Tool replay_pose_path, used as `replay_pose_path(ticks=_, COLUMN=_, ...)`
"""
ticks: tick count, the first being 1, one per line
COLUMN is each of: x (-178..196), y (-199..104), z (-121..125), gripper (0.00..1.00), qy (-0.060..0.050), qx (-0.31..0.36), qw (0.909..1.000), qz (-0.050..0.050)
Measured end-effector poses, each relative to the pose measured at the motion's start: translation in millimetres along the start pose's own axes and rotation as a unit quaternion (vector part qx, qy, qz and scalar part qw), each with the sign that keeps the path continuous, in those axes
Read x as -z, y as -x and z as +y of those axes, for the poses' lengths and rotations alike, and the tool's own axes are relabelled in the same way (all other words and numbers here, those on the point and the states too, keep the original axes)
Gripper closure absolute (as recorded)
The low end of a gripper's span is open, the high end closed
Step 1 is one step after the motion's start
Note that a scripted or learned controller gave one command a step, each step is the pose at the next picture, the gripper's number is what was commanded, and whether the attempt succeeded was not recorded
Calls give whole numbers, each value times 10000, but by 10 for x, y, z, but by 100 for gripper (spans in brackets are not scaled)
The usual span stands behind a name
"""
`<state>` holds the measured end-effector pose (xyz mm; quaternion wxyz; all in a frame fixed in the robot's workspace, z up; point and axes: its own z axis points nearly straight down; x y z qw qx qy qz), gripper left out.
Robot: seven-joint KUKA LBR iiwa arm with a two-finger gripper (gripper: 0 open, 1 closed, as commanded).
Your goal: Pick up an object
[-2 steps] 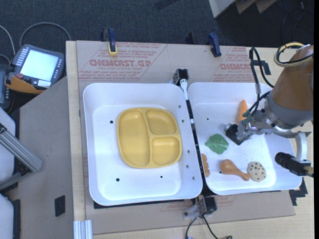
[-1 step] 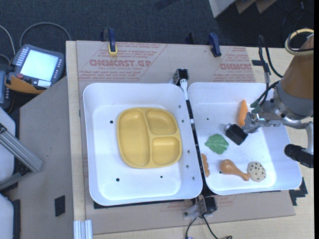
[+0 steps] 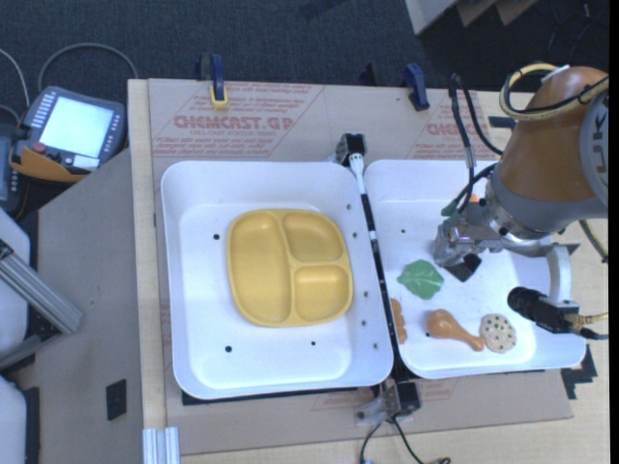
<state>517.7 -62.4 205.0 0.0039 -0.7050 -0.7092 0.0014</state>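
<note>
Far to my gripper's (image 3: 461, 255) left, the pale yellow plastic divided plate (image 3: 289, 265) is lying flat in the shallow white left-hand bin (image 3: 184, 259), well apart from anything I am working on. Moving right across the black divider, a small orange piece (image 3: 397, 320) is resting against the near left wall of the white right-hand bin (image 3: 416, 187), below and to the left of my gripper. Just beside my gripper, down and to its left, the flat green leaf-shaped toy (image 3: 421, 278) is lying on the bin floor, the closest candidate for a pick. Further below me the tan toy drumstick (image 3: 452, 328) is lying, and to its right the round speckled cookie (image 3: 497, 333).

I am hovering low over the right bin's middle, and I cannot tell how my gripper is set. I judge nothing is lifted yet: every object is sitting on the bin floor, so the grasp and the lift are both remaining
</note>
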Motion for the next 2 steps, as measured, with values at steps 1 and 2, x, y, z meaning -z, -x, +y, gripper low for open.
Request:
replay_pose_path(ticks=1, x=113, y=-550, z=-2, gripper=100, qy=27, qx=9, qw=10000, qz=-10)
replay_pose_path(ticks=2, x=118, y=-1170, z=-55, gripper=100, qy=16, qx=11, qw=10000, qz=-9)
